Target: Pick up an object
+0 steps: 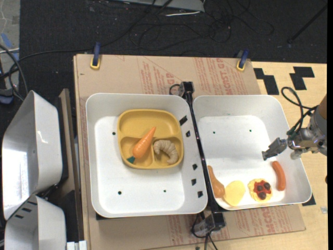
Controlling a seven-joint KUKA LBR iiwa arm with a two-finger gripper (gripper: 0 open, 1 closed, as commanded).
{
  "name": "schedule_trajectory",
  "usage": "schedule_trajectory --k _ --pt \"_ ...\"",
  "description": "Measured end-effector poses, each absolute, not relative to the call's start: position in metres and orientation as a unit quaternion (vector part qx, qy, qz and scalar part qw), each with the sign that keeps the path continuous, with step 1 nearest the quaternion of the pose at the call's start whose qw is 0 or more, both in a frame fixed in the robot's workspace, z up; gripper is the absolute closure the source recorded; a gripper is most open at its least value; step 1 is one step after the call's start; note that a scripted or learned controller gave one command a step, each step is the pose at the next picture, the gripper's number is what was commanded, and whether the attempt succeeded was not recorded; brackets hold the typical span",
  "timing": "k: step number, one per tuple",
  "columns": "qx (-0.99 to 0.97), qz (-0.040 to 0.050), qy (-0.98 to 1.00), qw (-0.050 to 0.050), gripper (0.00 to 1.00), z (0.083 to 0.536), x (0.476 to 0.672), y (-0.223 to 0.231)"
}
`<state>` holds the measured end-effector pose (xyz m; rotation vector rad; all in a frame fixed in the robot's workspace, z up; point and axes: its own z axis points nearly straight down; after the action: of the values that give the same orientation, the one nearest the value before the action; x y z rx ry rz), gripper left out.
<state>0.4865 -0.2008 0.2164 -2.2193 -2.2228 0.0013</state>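
The gripper [274, 150] hangs over the right edge of the right bin [234, 108], its dark fingers pointing left; nothing shows between them. Just below it lies a red-orange sausage [280, 175]. Along the bin's front edge lie a small pizza with dark toppings [260, 189], a yellow round slice [234, 192] and a tan drumstick-like piece [216, 183]. In the left bin [104, 191] a yellow divided plate [130, 121] holds an orange carrot [144, 142] and a beige shrimp [167, 149].
The bins rest on a cardboard sheet [135, 72] held by two yellow clamps [95, 61] at the back. Black cables [294, 100] curl near the arm at the right. White containers [28, 145] stand off the bench at the left.
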Motion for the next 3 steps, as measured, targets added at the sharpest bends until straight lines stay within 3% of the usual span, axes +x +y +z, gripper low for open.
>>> schedule_trajectory --k 1,2,3 --pt "-0.707 0.0009 -0.707 0.002 0.00 0.164 0.494 -0.194" --pt "-0.707 0.0011 -0.707 0.003 0.00 0.112 0.490 -0.183" --pt "-0.708 0.0006 -0.707 0.002 0.00 0.091 0.489 -0.182"
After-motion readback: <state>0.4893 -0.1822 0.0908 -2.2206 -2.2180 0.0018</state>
